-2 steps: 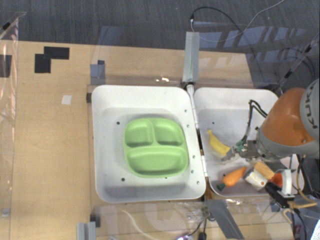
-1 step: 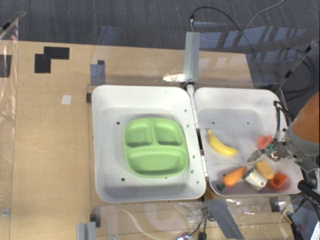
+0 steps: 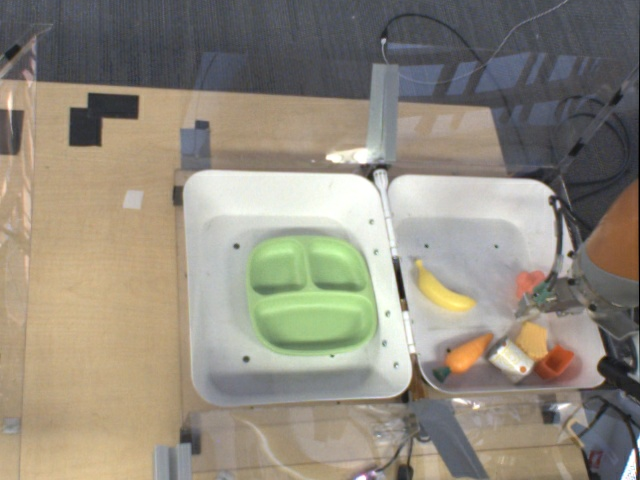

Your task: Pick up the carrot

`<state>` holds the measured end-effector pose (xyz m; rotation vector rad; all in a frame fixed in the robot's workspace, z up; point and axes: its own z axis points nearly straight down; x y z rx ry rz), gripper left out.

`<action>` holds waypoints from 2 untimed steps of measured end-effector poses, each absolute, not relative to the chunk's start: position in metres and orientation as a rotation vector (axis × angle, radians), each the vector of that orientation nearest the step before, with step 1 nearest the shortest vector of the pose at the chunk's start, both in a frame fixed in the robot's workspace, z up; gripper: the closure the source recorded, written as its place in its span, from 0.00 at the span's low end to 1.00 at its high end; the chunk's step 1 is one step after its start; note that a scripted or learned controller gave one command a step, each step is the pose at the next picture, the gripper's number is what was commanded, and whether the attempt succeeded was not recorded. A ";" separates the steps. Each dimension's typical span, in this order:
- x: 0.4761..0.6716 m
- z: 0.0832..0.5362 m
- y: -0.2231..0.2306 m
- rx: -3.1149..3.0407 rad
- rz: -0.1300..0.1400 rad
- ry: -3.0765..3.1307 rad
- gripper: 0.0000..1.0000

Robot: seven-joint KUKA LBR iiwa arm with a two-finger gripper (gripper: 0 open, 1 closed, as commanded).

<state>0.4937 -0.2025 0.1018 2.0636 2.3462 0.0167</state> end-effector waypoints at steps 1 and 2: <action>0.489 0.199 -0.147 2.307 0.005 2.126 1.00; 0.489 0.199 -0.147 2.307 0.005 2.125 0.00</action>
